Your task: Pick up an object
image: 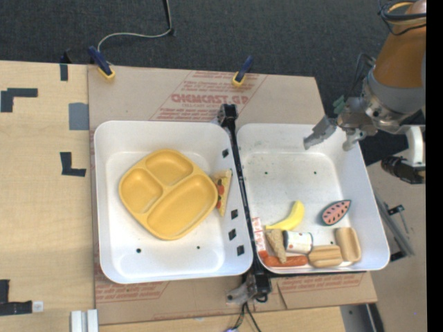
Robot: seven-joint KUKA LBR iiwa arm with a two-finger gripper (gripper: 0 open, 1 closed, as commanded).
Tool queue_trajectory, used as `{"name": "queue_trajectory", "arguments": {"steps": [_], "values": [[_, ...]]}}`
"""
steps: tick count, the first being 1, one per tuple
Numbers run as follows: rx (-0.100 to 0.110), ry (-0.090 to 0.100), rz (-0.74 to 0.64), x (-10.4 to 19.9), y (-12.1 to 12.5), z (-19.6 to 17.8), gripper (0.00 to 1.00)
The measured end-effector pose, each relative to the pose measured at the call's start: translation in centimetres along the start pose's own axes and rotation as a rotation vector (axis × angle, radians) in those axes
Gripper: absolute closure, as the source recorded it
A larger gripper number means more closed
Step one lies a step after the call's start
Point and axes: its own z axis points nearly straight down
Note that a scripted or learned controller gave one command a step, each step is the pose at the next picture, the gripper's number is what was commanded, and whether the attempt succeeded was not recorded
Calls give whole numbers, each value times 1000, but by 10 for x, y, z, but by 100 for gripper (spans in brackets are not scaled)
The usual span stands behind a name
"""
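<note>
**Open jaws over the right bin's far corner, nothing between them**

Hovering at the far right corner of the right bin [315, 159]: the gripper [333, 134], two grey fingers [315, 135] spread apart, bare white floor showing between them.

Largest first. Well away to the left of the jaws, across the black divider [235, 178], the left bin [111, 199], with a yellow divided plate [167, 194] tilted across its middle. Wedged between that plate and the divider, a small pizza-slice toy [222, 191], partly hidden by the plate's edge.

All candidates for picking lying toward the near edge of the right bin, well apart from the jaws:
- Nearest the jaws yet still clear of them, a yellow banana [291, 217], curved, resting near the bin's middle.
- Right of the banana and almost straight below the jaws, a watermelon slice [336, 212], pink with dark seeds, lying alone.
- Further toward the near rim, two tan bread rolls [337, 249], one upright at the corner, one lying flat, touching each other.
- Left of the rolls, a small white can with a red label [299, 241], on its side, pressed against a tan wedge and a red sausage-like piece [280, 259] at the rim.

Between jaws and this cluster, open speckled bin floor.
</note>
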Motion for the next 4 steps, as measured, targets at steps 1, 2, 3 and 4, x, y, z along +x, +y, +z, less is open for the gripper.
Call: {"name": "queue_trajectory", "arguments": {"steps": [1,2,3,4], "values": [[4,2,1,2,-19,163,0],[-7,-2,0,13,-55,176,0],[-9,-4,1,12,-55,166,100],[-3,0,0,57,-85,25,100]]}}
